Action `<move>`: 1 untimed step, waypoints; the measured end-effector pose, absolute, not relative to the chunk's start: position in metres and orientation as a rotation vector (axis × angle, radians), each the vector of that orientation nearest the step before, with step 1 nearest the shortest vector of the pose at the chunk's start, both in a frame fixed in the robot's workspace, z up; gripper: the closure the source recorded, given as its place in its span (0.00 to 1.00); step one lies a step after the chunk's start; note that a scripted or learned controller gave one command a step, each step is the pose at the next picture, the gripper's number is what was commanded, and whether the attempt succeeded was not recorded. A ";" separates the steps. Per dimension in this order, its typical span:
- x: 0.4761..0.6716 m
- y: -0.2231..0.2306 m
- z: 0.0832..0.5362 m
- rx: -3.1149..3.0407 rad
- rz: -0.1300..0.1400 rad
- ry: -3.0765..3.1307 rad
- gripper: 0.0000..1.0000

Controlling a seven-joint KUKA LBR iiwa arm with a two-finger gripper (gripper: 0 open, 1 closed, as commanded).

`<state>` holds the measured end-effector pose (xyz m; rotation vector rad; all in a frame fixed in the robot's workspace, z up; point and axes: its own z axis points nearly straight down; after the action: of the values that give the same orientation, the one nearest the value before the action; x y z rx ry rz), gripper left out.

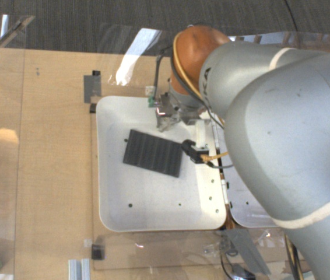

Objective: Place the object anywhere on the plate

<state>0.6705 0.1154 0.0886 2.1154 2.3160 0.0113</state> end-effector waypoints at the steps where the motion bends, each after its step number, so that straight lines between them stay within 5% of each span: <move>1: 0.671 0.128 0.089 2.211 0.011 2.224 1.00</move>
<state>0.6705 0.1278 0.0888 2.2114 2.2242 0.0109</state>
